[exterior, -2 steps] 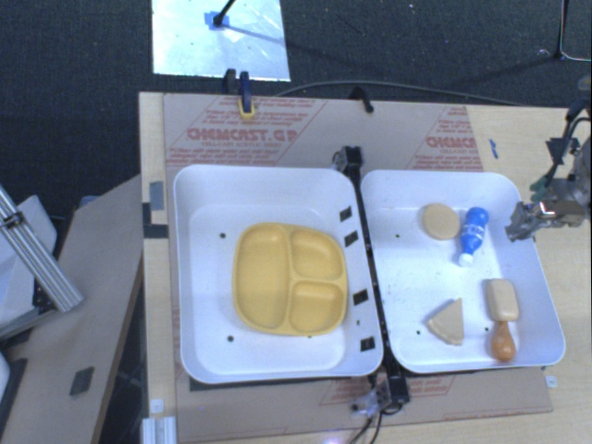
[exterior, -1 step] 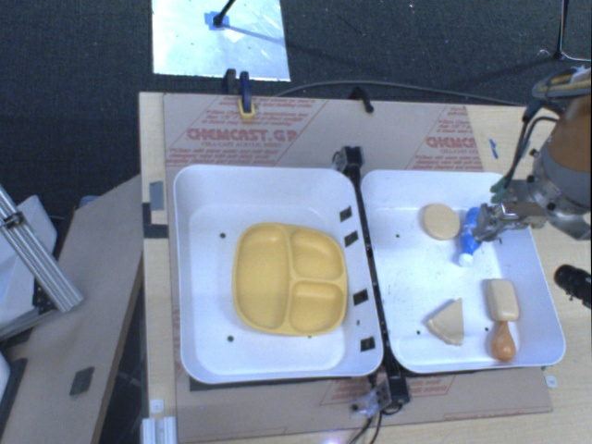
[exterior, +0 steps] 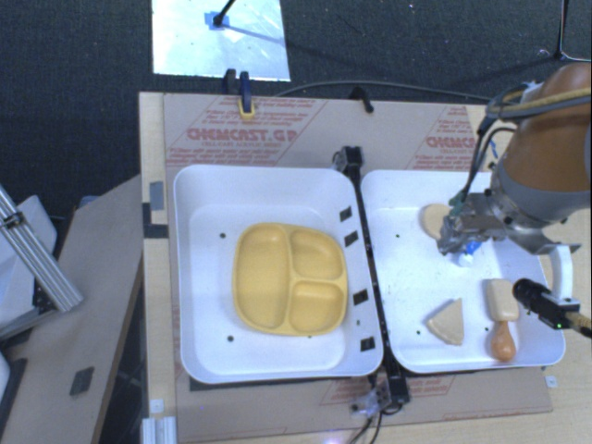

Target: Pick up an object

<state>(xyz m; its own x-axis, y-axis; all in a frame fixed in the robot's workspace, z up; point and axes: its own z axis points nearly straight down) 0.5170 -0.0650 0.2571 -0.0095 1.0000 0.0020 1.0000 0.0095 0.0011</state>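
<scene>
Over the right bin point(exterior: 407, 248), the gripper point(exterior: 460, 240) sits low near the bin floor; whether it is spread or closed cannot be told. Touching its left side lies a round tan piece point(exterior: 434, 219). Nearer the front lie a tan wedge point(exterior: 447, 322), apex pointing away from the camera, and a tan brush point(exterior: 501, 317), long axis front to back. A yellow divided plate point(exterior: 289, 278) occupies the left bin point(exterior: 208, 202). The board point(exterior: 277, 132) behind reads "CHEMCAST GP".

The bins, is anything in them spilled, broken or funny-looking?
Nothing stands out. The yellow divided plate lies flat in the left bin. In the right bin, a tan wedge and a wooden brush lie apart, unbroken, with the gripper beside a pale round piece.
</scene>
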